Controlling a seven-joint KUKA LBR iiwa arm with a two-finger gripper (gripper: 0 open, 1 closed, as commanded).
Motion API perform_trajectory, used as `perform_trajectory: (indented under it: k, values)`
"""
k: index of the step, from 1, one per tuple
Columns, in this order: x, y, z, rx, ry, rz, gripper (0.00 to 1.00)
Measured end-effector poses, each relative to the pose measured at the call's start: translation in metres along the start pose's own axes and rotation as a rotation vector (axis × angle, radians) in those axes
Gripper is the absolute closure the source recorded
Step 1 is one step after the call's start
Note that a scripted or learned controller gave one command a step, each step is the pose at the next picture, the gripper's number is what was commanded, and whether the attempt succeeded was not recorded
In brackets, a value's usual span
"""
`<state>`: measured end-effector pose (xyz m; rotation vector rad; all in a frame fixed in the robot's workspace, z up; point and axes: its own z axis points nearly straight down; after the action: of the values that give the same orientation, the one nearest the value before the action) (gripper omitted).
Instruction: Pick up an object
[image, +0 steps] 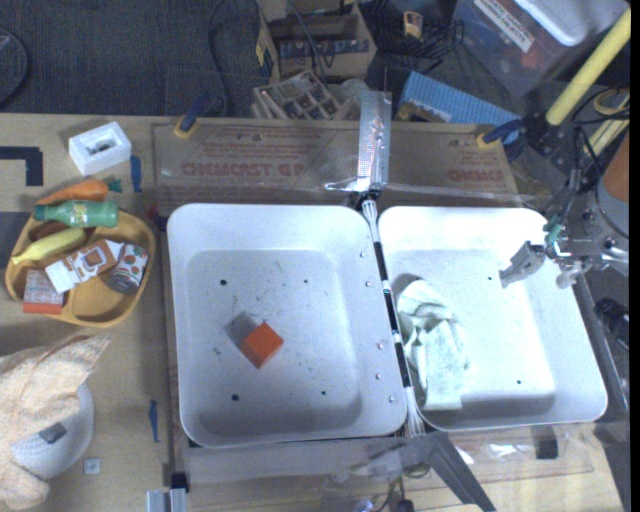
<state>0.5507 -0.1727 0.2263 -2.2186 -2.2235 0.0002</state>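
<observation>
Now, looking first at the writing: reading red letters, something like "CHEMCAST GP", on the clear panel (240, 168) lying behind the bins, well to the left of the claw (540, 272) and further back. Finding more red letters of the same kind on the panel's right part (480, 172), nearer to the claw, but too faint for reading. Noticing small printed packets (95, 262) in the yellow bowl (100, 310), very far to the left of the claw; not managing to read their labels.

Seeing the claw hanging above the right bin (580, 380), close to its right back part, under the grey arm (600, 235) coming in from the right. Not being able to tell whether the claw is wide or narrow, because of blur and of the slanted look from above.

Finding a crumpled white cloth (432, 345) lying in the same bin, to the left of the claw and nearer to the front, against the wall between the two bins. Seeing an orange cube (264, 345) well apart from the claw, far to the left, in the left bin (200, 250). Making out a small grey thing (240, 327) touching the cube, but not what it is.
</observation>
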Motion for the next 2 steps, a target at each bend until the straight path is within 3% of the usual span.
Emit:
perform_trajectory:
  k: [1, 2]
  values:
    - [0.064, 0.068, 0.049, -0.003, -0.001, 0.020, 0.00]
    - [-0.009, 0.111, 0.032, -0.003, -0.002, 0.095, 0.00]
